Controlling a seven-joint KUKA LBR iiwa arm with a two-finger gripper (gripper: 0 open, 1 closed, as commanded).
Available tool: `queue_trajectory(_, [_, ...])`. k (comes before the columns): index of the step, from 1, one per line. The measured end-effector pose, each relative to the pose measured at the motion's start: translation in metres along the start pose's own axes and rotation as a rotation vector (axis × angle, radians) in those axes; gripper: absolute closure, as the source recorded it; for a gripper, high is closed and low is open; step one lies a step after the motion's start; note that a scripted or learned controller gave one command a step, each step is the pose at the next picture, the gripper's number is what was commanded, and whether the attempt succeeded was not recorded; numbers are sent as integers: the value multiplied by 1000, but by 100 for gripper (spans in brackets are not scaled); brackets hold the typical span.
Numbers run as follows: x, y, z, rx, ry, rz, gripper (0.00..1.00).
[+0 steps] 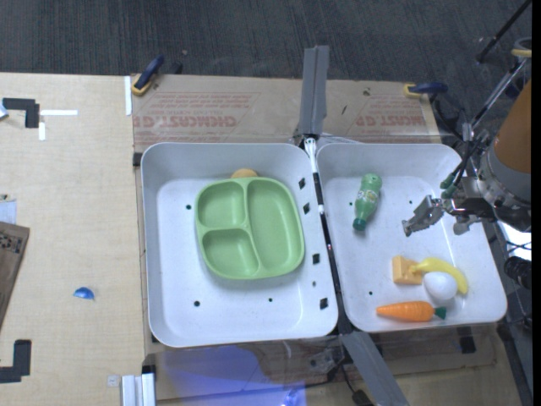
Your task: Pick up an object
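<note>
The pincer hangs over the right bin, reaching in from the right side, and it pinches nothing; its grey tips sit too small and blurred against the white floor to tell whether they are spread or pressed together.

Nearest to it is a green bottle, lying tilted on the bin floor to the left of the pincer and slightly further back, clearly apart from it. It has a pale label and a green cap pointing toward the front.

In front of the pincer, near the bin's front right corner, sits a cluster: an orange block touching a yellow banana, a white egg just beside the banana, and an orange carrot with a green top lying along the front wall.

The left bin holds a green divided plate with three compartments. A small orange thing peeks out behind its far rim.
</note>
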State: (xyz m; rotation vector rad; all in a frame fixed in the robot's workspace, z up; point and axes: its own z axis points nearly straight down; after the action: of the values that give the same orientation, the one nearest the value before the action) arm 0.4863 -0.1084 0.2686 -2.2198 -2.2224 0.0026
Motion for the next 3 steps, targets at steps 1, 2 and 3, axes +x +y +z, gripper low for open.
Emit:
queue_trajectory(1, [16, 94, 176, -2, 0, -96, 0])
queue_trajectory(2, [62, 70, 77, 0, 0, 65, 0])
queue_trajectory(3, [-3, 129, 176, -3, -1, -118, 0])
